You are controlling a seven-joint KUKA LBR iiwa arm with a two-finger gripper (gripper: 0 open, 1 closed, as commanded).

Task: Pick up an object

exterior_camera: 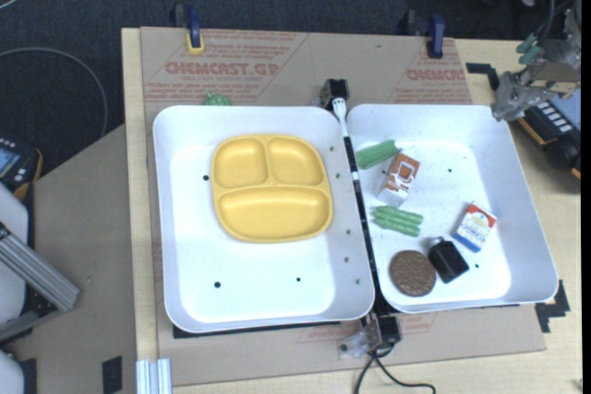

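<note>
The right bin [517, 198] holds several small objects: a green pod [376, 153], an orange-and-white carton [398, 179], a second green pod [397, 220], a brown round disc [412, 273], a black block [448, 260] and a blue, white and red carton [475, 226]. My gripper [513, 99] hangs past the right bin's far right corner, above the bench and apart from all of them. Nothing shows between its tips.
A yellow divided plate [272, 187] lies in the left bin [185, 254]. A small green item [216, 100] rests on the board behind the left bin. Clamps [193, 26] hold the board's far edge. Dark equipment [559, 120] stands to the right.
</note>
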